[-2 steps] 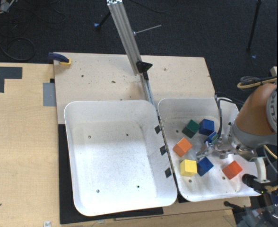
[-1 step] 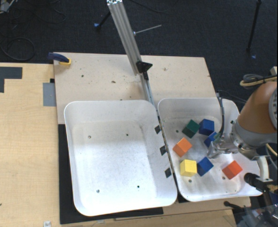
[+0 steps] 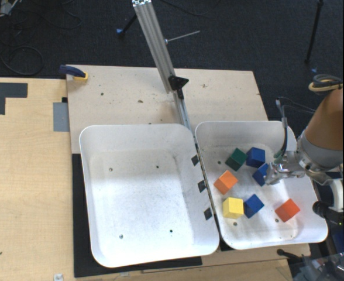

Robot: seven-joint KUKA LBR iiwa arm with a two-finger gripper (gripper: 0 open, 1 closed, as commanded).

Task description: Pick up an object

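Hand (image 3: 272,176) touches a blue block (image 3: 261,174); grip unclear; 2 white bins (image 3: 137,134) on bench (image 3: 26,174).

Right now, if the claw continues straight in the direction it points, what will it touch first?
Most likely the blue cube right at the tip of the claw, which reaches leftward into the right bin. It may already touch it; depth is unclear from above. Beyond lies the orange cube.
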